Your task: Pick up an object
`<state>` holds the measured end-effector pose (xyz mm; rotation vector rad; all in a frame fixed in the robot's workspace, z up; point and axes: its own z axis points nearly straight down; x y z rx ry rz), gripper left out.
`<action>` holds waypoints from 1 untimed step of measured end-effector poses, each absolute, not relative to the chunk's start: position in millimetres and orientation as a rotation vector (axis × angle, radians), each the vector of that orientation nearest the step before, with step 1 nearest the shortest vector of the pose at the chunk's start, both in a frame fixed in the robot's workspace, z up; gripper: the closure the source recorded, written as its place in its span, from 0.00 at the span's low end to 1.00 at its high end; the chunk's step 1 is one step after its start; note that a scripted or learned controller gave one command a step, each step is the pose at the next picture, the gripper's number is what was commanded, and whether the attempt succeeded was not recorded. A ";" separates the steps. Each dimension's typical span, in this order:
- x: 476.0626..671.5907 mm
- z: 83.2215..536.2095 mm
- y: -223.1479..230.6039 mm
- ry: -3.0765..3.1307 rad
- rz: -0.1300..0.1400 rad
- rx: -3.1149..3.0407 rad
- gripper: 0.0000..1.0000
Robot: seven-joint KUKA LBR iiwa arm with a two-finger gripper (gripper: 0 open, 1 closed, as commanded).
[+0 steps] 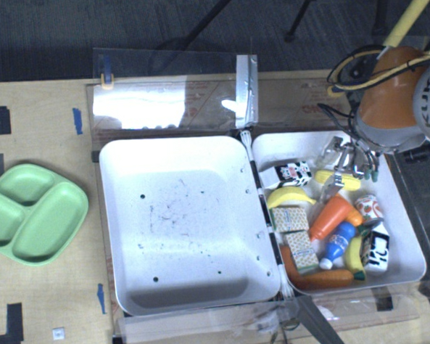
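Note:
My gripper hangs low over the back of the right bin, at the end of the grey arm with its orange band. Just below it lie a yellow item and an orange bottle-shaped object. A banana and a black-and-white carton lie to the gripper's left. Nearer the front are a blue bottle, two cracker boxes, a white-and-red ball, a black-and-white box and an orange carrot. I see nothing held.
The left bin adjoins the right one along a shared rim. A green divided plate sits on the bench at far left. A clear plastic panel stands behind the left bin. Cables loop near the arm.

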<state>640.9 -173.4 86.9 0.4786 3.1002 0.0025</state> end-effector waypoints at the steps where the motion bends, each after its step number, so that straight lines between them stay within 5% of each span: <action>1: 643.3 99.8 -174.5 3.089 0.005 0.484 1.00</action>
